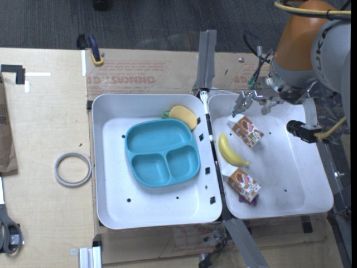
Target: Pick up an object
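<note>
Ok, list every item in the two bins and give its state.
Blue tray: upright, left bin.
Yellow fruit: against the tray's far rim.
Banana: lying flat, right bin.
Upper snack pack: lying flat, below the gripper.
Lower snack pack: lying flat, near front.

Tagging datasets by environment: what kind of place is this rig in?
Most likely a robotics lab grasping bench, not a home or kitchen. Two white bins sit side by side on a plywood-and-cardboard bench, the arm reaches in, and the contents are toy props: a plate, a banana, small boxes.
</note>
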Controlling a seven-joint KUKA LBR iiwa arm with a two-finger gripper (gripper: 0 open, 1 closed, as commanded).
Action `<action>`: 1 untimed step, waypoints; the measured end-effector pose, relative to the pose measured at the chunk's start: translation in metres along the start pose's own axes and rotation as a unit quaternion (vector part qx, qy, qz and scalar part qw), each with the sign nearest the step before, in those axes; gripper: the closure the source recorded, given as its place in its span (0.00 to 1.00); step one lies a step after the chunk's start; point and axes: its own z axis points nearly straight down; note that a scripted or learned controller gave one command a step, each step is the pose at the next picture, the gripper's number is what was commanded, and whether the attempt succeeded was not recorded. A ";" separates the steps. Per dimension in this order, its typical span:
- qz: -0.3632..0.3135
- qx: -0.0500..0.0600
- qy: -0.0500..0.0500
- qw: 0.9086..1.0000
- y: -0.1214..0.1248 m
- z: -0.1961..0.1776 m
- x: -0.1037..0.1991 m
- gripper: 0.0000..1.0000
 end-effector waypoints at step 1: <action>-0.088 -0.001 0.000 0.996 -0.020 0.087 -0.013 0.00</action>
